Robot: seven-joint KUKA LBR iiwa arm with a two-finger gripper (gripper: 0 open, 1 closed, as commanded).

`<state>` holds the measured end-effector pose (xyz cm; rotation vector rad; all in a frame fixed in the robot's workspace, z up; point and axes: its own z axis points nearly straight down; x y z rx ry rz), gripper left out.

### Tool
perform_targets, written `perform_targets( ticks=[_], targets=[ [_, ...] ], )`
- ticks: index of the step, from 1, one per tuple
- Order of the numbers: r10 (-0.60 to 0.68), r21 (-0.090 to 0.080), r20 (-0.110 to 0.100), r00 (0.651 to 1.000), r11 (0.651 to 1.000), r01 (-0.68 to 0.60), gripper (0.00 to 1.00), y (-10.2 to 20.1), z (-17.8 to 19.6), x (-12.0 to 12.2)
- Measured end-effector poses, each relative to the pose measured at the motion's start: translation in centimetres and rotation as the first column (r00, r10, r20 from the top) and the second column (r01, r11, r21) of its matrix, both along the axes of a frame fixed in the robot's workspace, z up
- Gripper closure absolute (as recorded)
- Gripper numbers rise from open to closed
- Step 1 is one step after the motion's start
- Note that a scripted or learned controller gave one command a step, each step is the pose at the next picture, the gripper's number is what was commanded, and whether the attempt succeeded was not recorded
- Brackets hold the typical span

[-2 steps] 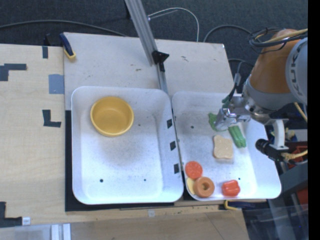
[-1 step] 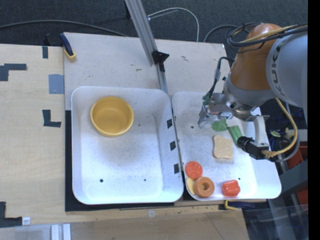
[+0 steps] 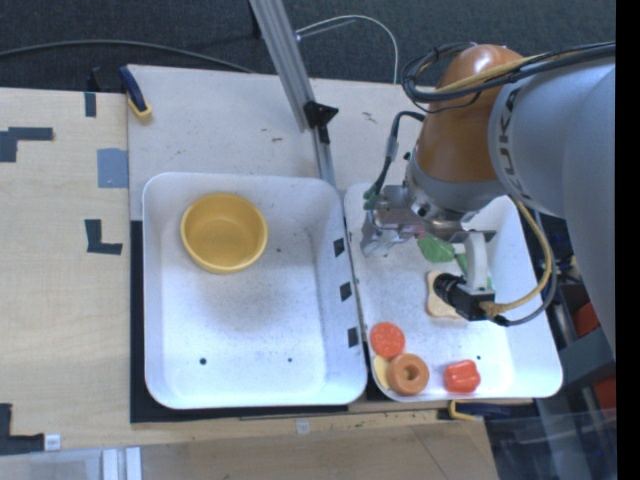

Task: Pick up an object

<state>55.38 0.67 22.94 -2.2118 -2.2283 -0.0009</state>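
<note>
So I'm the big grey arm with the orange band (image 3: 470, 78), reaching in from the right and parked over the upper part of the right-hand shallow white bin (image 3: 530, 368). Both bins sit on the pale wooden bench (image 3: 60, 298). The left-hand shallow white bin (image 3: 240, 368) holds a round yellow plastic bowl (image 3: 224, 231) up in its far-left corner, well apart from me, so I'm not counting on that one.

My gripper (image 3: 378, 240) hangs low near the right bin's left wall, just beside the divide between the two bins. Honestly I can't tell from here whether it's spread or closed, too small and cluttered down there. I see nothing in it.

The candidates are all in my bin. There's something green (image 3: 437, 249) half tucked under my wrist, and a tan flat piece (image 3: 437, 300) just below it, partly hidden by a black fitting. Down along the near edge: an orange-red round ball-like thing (image 3: 387, 340), a brown ring-shaped doughnut toy (image 3: 409, 373) touching or nearly touching it, and a small red blocky piece (image 3: 461, 375) a bit to the right.

My read: I'm in the approach step, nothing picked yet. The next move calls for settling on one target, lining up over it and coming down square. The green thing is nearest, but the near-edge trio is clearer to see.
</note>
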Motion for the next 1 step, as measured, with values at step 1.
perform_targets(
  ticks=[1],
  targets=[
    [0.0, 0.0, 0.0, 1.0, 1.0, 0.0, 1.0, 5.38, 0.82, 1.8]
  ],
)
